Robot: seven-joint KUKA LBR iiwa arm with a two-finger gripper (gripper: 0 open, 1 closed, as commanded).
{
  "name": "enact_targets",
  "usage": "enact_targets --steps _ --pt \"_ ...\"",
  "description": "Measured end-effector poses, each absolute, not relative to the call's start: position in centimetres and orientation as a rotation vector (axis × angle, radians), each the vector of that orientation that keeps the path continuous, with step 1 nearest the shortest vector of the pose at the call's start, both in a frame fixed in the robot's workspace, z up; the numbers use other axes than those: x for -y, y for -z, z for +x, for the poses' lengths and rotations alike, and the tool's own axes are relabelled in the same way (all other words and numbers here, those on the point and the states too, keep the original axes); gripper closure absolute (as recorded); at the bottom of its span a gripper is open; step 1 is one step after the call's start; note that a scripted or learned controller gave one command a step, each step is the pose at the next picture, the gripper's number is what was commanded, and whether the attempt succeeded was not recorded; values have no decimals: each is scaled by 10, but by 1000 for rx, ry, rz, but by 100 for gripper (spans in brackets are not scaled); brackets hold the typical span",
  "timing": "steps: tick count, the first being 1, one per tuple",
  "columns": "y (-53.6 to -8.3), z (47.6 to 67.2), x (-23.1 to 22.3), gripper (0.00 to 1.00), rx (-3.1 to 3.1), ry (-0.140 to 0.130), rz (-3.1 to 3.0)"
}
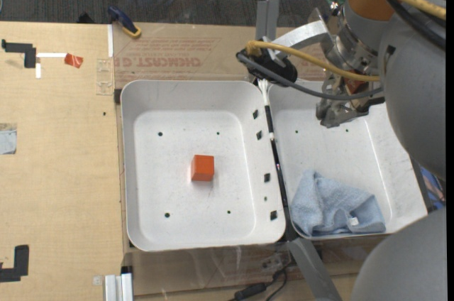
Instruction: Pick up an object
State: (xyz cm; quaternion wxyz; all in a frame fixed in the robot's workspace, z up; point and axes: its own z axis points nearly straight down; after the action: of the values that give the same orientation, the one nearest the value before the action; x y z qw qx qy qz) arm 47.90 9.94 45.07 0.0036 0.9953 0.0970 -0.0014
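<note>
I take the black divider [269,143] between the two white bins as my landmark. Far to its left, on the bare tabletop [57,172], lies a small red scrap [73,60] beside a black bracket [21,51]; I think these are only fixtures of the rig, not things for me. Nearer to the divider, still on its left, is the left bin [142,221], and an orange cube [203,168] sits flat close to the middle of its floor, well apart from every wall. This position is good for a grasp from above, because no wall blocks the approach. Just to the right of the divider is the right bin [397,172], and a light blue cloth [333,206] lies crumpled in its near corner, touching the divider side. My tool [340,110] hangs over the far part of this right bin, above the cloth and apart from it. It has hold of nothing that I can see, and how far it is open I cannot tell from here. My judgement is that the picking is not yet begun.
</note>
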Motion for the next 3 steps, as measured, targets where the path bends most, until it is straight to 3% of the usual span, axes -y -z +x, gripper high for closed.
enact_targets --steps 1,2,3 --pt "-441 478 -28 100 -316 6 3122" --pt "-441 478 -28 0 -318 6 3121" --pt "-441 478 -63 0 -317 4 3121"
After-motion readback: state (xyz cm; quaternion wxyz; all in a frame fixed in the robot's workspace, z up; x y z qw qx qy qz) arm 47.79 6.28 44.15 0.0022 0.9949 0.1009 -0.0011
